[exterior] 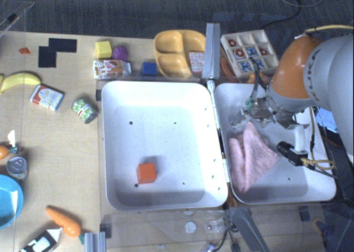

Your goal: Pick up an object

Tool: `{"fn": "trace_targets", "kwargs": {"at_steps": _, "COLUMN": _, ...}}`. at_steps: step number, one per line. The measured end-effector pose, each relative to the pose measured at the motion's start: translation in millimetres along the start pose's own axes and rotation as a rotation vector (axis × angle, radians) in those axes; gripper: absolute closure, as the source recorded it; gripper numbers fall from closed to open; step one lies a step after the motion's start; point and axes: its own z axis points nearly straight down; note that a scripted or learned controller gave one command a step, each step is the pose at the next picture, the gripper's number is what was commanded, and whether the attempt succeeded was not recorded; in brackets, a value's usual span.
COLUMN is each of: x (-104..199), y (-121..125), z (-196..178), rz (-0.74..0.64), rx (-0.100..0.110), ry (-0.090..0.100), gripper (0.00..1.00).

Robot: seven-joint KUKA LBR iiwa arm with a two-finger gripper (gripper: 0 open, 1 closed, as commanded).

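Orange cube (146, 173): near front edge of left bin (160, 93). Claw (255, 114): low in right bin (315, 190), over pink cloth's (250, 156) far end; opening cannot be told. Cloth: long axis front-to-back along the bin's left wall. Advice: pinch a raised fold, lift straight.

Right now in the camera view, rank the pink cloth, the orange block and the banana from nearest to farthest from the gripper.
Measured from the gripper, in the right bin:
1. Pink cloth, in the same bin, just below it.
2. Orange block, in the left bin.
3. Banana, on the bench at the far left edge.
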Motion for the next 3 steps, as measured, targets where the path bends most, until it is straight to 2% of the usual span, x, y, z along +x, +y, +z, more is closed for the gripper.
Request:
{"fn": "trace_targets", "kwargs": {"at_steps": 1, "x": -20, "y": -19, "z": 13, "rz": -0.056, "rx": 0.009, "ry": 0.002, "gripper": 0.0}}
{"fn": "trace_targets", "kwargs": {"at_steps": 2, "x": -48, "y": -45, "z": 13, "rz": -0.219, "rx": 0.007, "ry": 0.001, "gripper": 0.0}}
{"fn": "trace_targets", "kwargs": {"at_steps": 3, "x": 6, "y": -66, "z": 11, "rz": -0.285, "rx": 0.004, "ry": 0.002, "gripper": 0.0}}
